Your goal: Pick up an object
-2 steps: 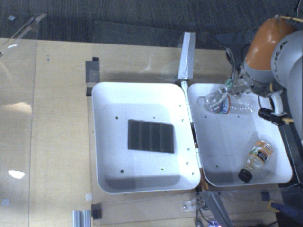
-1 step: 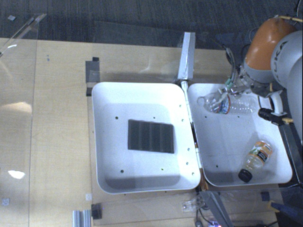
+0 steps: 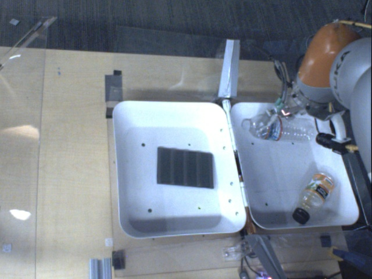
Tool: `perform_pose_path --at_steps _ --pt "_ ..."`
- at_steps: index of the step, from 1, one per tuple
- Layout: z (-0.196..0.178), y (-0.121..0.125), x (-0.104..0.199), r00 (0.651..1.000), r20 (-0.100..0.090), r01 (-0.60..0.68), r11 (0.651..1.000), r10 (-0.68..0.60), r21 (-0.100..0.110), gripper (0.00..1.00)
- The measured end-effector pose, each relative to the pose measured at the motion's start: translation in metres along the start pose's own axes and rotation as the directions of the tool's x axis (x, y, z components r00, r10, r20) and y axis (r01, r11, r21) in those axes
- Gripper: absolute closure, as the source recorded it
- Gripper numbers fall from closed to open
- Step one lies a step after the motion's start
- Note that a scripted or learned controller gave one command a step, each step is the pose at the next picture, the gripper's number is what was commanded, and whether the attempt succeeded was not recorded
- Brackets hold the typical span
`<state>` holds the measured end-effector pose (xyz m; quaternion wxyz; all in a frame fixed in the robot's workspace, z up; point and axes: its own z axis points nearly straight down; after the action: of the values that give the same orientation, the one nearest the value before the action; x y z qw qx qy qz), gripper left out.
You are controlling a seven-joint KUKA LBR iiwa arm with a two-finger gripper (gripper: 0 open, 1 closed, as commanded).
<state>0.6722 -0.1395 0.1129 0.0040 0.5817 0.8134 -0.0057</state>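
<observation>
- One pincer (image 3: 283, 110) shows at the upper part of the right bin (image 3: 273, 208), at the end of the grey arm (image 3: 351, 80) with its orange band (image 3: 325, 54), which reaches in from the right.
- The pincer sits low over the bin's far edge, right at a clear plastic bottle (image 3: 276, 128); how its jaws stand cannot be told, since the metal parts and the see-through plastic blur together there.
- The clear plastic bottle lies on its side along the upper part of the right bin, with a crumpled end toward the left and a bit of blue and red colour near its middle; whether the pincer touches it cannot be told.
- A second, smaller bottle (image 3: 314, 195) with a yellow label and a black cap lies tilted in the lower right corner of the same bin, cap toward the near wall, well apart from the pincer.
- The left bin (image 3: 133, 156) stands just beside the right one, their rims touching along the middle; on its floor lies a dark ribbed rectangular pad (image 3: 185, 168), flat and near the centre.
- Both bins rest on a pale wooden bench (image 3: 58, 156).
- A grey metal bar (image 3: 229, 70) stands at the far side where the two bins meet.
</observation>
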Motion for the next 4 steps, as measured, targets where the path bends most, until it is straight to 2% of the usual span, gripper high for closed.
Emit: perform_pose_path --at_steps 1,2,3,4 --pt "0.011 -0.001 0.008 0.986 -0.010 0.165 0.986 -0.165 0.005 0.00" --pt "0.013 -0.018 0.020 0.994 0.007 0.112 0.993 -0.111 -0.029 0.00" --pt "0.003 -0.018 0.022 0.993 0.001 0.116 0.993 -0.116 -0.025 1.00" --pt "-0.078 0.022 0.078 0.996 -0.007 0.088 0.996 -0.088 -0.010 1.00"
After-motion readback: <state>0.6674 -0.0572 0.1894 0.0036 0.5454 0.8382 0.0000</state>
